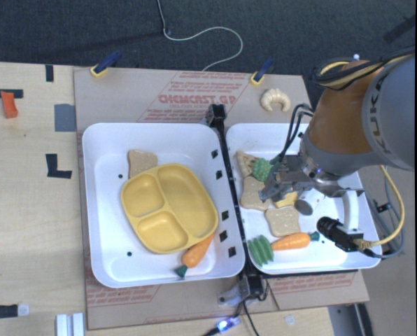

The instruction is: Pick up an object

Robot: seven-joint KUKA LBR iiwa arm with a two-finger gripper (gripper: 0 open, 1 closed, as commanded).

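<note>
Hand (277, 187) sits low in the right bin (348, 259), centre-right of frame, over the toast pieces (254, 196); can't tell its grip state. Best bet: centre on one slice, avoid the neighbouring carrot (290, 242), lift straight.

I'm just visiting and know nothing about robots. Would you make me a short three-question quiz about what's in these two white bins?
1. True or false: the yellow divided plate lies in the left bin.
2. How many toy carrots are in the bins together?
3. The croissant lies: A) in the left bin, B) in the right bin, C) on the cardboard outside both bins.

Key:
1. True.
2. Two: one carrot in the left bin beside the plate, another carrot in the right bin near its front edge.
3. C, beyond the right bin's far edge.
</note>
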